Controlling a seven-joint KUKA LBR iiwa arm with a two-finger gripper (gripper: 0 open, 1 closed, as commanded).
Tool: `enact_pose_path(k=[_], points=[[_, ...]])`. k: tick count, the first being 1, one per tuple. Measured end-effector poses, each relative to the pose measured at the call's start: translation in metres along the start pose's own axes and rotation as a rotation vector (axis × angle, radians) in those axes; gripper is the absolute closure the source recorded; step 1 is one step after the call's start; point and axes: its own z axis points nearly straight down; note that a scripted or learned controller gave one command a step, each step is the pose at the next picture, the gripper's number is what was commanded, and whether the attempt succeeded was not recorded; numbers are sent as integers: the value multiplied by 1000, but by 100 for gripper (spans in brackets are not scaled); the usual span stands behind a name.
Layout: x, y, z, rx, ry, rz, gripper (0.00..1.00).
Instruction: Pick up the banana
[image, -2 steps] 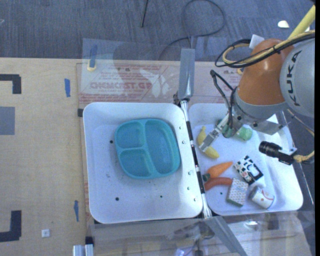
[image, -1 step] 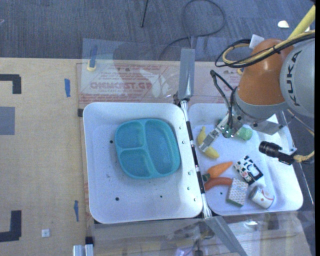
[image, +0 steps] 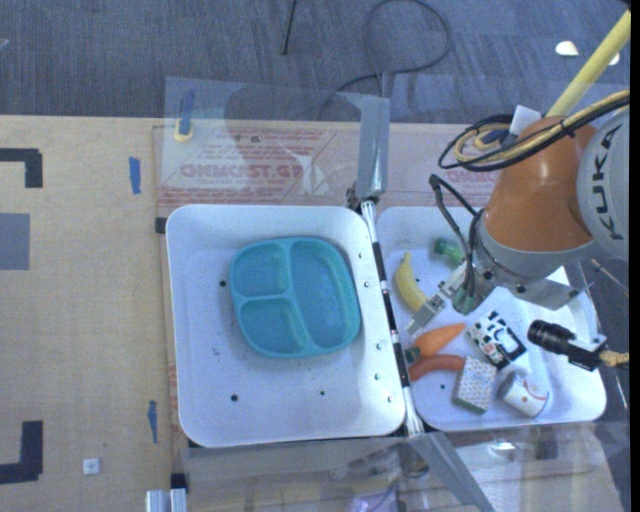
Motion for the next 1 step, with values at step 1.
enact_pose_path(k=[1], points=[[-61, -20, 95, -8, -8, -11, 0]])
